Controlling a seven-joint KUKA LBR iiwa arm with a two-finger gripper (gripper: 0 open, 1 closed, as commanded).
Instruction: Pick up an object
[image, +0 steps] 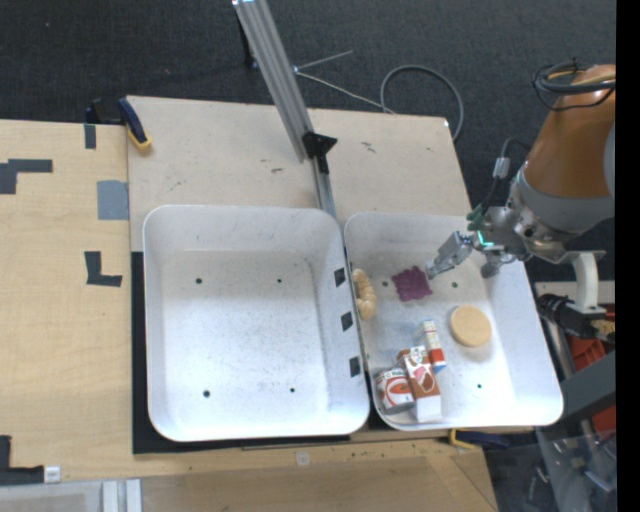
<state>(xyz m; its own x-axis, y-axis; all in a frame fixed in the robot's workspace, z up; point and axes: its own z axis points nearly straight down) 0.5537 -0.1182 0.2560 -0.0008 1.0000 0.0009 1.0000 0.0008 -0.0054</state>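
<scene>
The right bin (530, 300) holds several objects. A purple lump (411, 284) lies near its middle, and a tan round disc (470, 326) sits to the lump's right. A tan knobbly piece (365, 293) rests against the left wall. A red and white carton (415, 380) lies at the front with a white tube (433, 345) beside it. My gripper (463, 265) hangs over the upper right of this bin, just right of the purple lump. It is open, its fingers spread with nothing between them.
The left bin (160, 300) stands beside the right one, a low wall between them. A metal rail (285, 90) slants in from the top to the bins' junction. A cable (425, 75) loops on the bench behind.
</scene>
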